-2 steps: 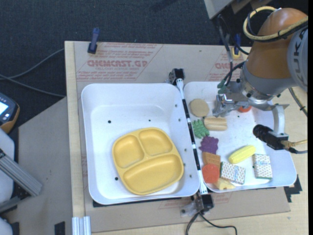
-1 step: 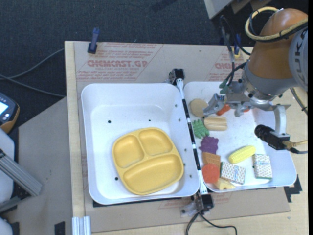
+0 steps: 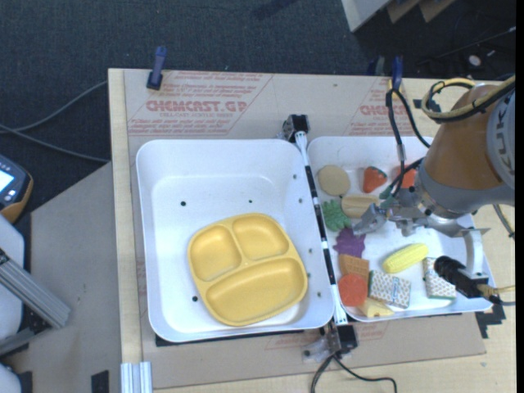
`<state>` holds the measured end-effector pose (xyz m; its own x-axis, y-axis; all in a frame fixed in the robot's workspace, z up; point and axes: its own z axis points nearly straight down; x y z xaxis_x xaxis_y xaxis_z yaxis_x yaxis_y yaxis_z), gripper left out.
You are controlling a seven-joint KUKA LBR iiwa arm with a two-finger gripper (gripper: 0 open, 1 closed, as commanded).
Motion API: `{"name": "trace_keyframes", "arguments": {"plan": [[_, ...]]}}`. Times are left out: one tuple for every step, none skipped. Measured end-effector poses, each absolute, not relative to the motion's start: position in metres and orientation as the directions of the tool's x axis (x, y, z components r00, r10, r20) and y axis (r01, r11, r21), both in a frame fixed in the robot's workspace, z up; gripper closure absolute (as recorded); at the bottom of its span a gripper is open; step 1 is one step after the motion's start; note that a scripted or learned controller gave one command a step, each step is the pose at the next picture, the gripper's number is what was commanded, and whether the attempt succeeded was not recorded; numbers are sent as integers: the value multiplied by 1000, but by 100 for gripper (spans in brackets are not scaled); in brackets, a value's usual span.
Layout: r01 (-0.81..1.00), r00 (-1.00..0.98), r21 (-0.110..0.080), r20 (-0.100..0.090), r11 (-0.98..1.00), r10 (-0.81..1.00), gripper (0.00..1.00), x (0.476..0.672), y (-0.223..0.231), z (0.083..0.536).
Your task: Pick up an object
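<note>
My gripper [image 3: 388, 219] hangs low over the middle of the right bin [image 3: 360, 149], on the grey wrist below the orange band. Several toy foods lie around it. A tan round piece [image 3: 333, 179] and a red strawberry [image 3: 374, 178] sit behind it. To its left are a green leafy piece [image 3: 333, 215] and a purple grape bunch [image 3: 350, 241]. A yellow corn cob [image 3: 405, 258] lies just in front of it. I see nothing held in the gripper.
The left bin [image 3: 164, 170] holds a yellow divided plate [image 3: 246, 268]. At the right bin's front lie a red round piece [image 3: 354, 289], an orange square [image 3: 354, 264], a checkered packet [image 3: 390, 288] and another packet [image 3: 438, 285]. A black clamp [image 3: 295, 124] joins the bins.
</note>
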<state>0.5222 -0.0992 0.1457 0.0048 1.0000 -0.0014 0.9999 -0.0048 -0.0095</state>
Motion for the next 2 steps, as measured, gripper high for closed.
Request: {"name": "trace_keyframes", "arguments": {"plan": [[1000, -1, -1, -1, 1, 1000, 0, 581, -116, 99], [1000, -3, 4, 0, 3, 1000, 0, 638, -106, 85]]}}
